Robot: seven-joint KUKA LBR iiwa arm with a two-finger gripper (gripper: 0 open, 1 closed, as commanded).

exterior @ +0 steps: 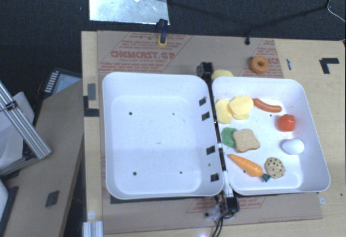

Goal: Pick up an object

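Gripper: I cannot tell its state from this view.
Candidates: all the toy food lies in the right bin (311,138): yellow slices (236,107), sausage (267,105), tomato (286,122), egg (292,146), toast (247,140) over a green leaf (228,135), carrot (246,164), cookie (274,167).
Left bin (157,138): bare white floor with a few dark dots.
Outside the bins: a doughnut (259,64) on the board (178,57), and a yellow lump (221,74) just behind the right bin's rim.
Risk, crowding: the slices, leaf and toast touch or overlap, so a closing grip there would likely nudge a neighbour or catch two pieces.
Risk, flat pieces: the cookie and toast lie low on the floor (little to get hold of) and may slip out.
Risk, round pieces: the egg and tomato could roll away under a pinch that is off-centre.
Risk, walls: the carrot and slices sit near the divider between the bins, where a descent may strike the rim.
Writing: red print on the board reads roughly "CHEMCAST GP", repeated fainter elsewhere; the smaller lines are too small to read.
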